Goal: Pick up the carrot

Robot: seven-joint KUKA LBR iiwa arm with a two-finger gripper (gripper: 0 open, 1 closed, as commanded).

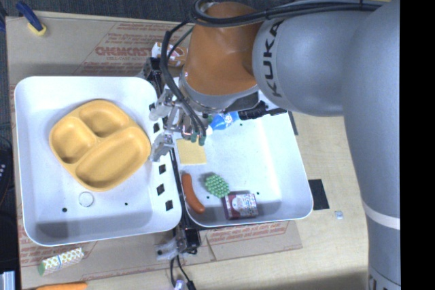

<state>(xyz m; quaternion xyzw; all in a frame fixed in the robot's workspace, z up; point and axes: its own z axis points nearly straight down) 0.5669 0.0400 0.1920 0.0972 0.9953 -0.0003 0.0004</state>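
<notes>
The gripper (165, 124) hangs over the rim between the two bins; its opening cannot be determined. The carrot (192, 192) lies in the right bin (289, 166), near its front-left corner.

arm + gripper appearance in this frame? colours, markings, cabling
Large glossy grey arm with rounded casings and black "KUKA" lettering on the side. A wide orange band sits above the wrist. Black cables loop over the orange section and run off toward the top right. The small metallic gripper carries exposed silver hardware and thin coloured wires.
</notes>
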